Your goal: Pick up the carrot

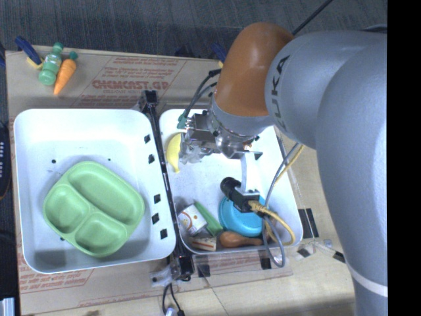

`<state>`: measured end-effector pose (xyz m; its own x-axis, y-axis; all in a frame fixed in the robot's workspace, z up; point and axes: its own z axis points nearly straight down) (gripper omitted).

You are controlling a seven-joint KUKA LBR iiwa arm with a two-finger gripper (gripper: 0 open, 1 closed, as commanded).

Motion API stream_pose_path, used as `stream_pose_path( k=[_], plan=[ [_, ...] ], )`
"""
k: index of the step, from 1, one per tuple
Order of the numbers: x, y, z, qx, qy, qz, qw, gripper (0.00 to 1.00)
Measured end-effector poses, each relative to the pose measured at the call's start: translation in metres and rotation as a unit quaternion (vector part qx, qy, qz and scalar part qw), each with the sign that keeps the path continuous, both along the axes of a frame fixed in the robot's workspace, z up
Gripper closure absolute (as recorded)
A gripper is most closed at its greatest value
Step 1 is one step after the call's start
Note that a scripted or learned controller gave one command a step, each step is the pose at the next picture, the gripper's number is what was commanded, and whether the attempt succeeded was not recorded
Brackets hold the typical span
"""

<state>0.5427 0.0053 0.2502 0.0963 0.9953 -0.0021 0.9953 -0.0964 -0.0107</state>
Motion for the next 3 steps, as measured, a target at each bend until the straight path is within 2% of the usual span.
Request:
stream_pose_path(
  k=[1,2,3],
  plan=[
    [-0.045,0.073,-0.044,-0.0003,0.001,-0.019,0.9998,1.0],
    [-0.066,0.097,0.012,0.0008,-0.004,0.229,0.9734,1.0],
    [-0.068,0.124,-0.061,0.0,0.001,0.092,0.9958,1.0]
  ],
)
